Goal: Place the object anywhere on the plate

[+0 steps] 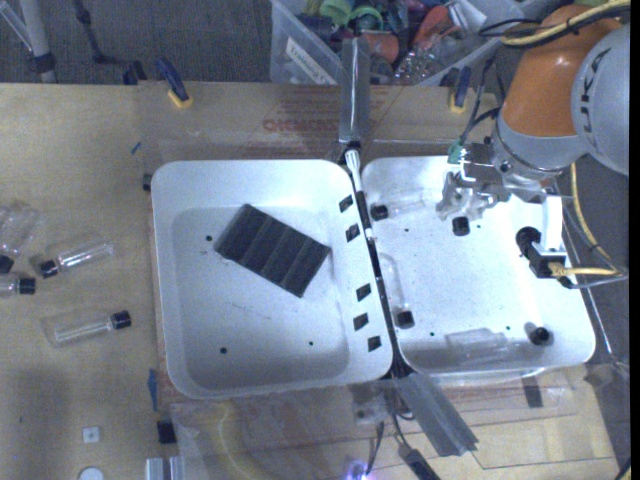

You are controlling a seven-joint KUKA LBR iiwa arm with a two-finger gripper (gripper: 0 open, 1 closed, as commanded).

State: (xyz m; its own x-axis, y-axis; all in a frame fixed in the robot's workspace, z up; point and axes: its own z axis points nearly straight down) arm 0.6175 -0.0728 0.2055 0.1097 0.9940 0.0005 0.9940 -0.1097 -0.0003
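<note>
Camera view shows a small black-capped vial (460,226) directly below the end effector (464,204), in the far half of the right bin (500,298), towards the worktop's (80,148) far right corner. Its clear body is hard to make out against the white floor, so I cannot tell whether it is held or simply lying there, and I cannot tell whether the end effector is wide or narrow. The grey arm, with its orange band (545,88), leans in over the bin's far right corner. Three more clear vials lie in the same bin: one by its far left corner (388,209), one along its left wall (398,303), and one near its near edge (495,340), with its black cap pointing right. The plate (272,249), a dark ribbed rectangle, lies tilted in the middle of the left bin (200,358), well apart from the end effector, with nothing on it. A dark rail (368,268) runs between the two bins. Outside the bins, towards the worktop's left edge, a few loose vials (75,258) lie scattered. Past the far edge stands a clear tub (300,28) of colourful odds and ends, and a blue clamp (177,93) grips the far edge to the left of the bins.
</note>
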